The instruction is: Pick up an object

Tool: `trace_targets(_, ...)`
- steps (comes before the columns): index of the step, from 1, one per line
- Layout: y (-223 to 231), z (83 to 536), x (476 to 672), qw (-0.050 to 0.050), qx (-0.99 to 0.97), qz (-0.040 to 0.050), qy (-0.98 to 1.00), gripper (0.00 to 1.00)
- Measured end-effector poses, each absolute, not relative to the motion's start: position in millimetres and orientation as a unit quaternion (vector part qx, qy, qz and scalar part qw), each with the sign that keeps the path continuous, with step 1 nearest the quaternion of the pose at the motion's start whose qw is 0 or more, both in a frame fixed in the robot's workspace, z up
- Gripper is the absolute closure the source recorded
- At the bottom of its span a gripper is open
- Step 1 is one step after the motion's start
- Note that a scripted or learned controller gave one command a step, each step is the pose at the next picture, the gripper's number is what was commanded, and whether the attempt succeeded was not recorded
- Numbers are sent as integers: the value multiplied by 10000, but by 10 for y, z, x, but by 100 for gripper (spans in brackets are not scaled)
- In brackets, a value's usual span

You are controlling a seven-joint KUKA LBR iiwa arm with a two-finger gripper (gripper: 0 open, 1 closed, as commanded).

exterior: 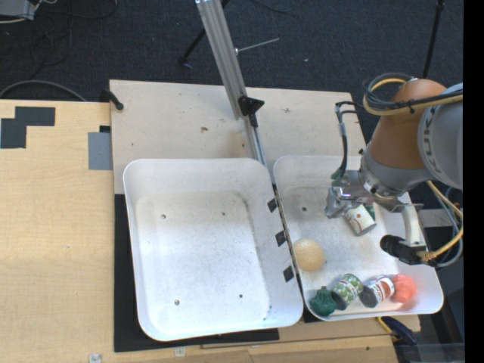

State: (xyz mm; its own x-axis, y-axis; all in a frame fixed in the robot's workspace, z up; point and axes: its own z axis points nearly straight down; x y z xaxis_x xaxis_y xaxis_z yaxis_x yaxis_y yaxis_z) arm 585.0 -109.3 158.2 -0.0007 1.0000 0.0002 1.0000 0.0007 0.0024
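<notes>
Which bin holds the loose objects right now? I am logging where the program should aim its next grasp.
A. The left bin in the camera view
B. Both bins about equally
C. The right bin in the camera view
C: the tan ball, dark green piece, two small bottles and orange-red object all lie in the right bin, along its near side.

matt white plastic bins (151,203) — pale wooden bench (174,119).

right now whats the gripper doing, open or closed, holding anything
Gripper: above the right bin, near a small white cylinder; open or closed cannot be told.
</notes>
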Motion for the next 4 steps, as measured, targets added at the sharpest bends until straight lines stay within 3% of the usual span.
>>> trace_targets(1, -1106, 2028, 5858, 8, 7068, 7, 7074, 100)
trace_targets(3, -191, 2118, 5479, -31, 7058, -12, 7084, 100)
trace_targets(4, 259, 2225, 5408, -17, 7056, -2, 7086, 100)
